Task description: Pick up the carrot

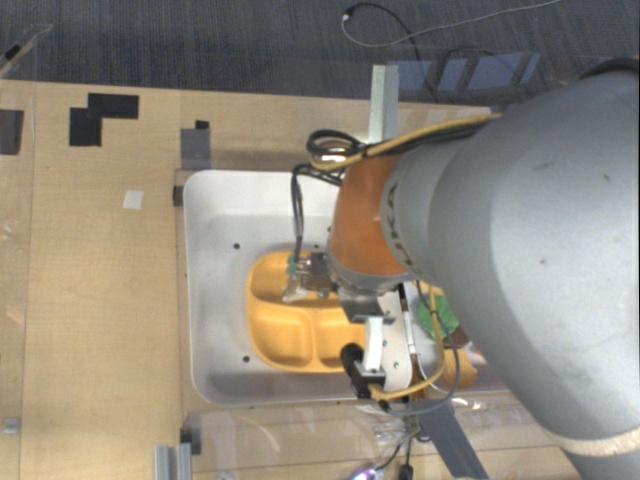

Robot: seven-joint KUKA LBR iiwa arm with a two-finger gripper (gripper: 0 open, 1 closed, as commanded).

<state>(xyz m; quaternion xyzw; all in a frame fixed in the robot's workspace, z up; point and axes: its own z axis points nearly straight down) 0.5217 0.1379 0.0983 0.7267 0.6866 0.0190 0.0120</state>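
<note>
- Looking down on the bench (90,298), we see the grey arm (540,258) reach in from the right and cover much of the scene.
- Its orange band (362,223) sits over the left white bin (215,268), near the bin's right side.
- Below the band, the wrist with its white mount (385,353) and looped cables (335,148) hangs over a yellow tray (280,318) with shallow compartments, which lies in the bin's lower middle.
- The wrist hides the gripper from above, so we cannot tell whether it is released, clenched or grasping anything.
- Just right of the wrist, tucked under the arm's edge, an orange shape shows with a green patch (438,316) above it. We take this to be the carrot (458,366), though most of it is covered.
- Which bin the carrot lies in we cannot tell. It sits near the lower rim, apart from the yellow tray.
- Dark squares (100,116) mark the bench at upper left.
</note>
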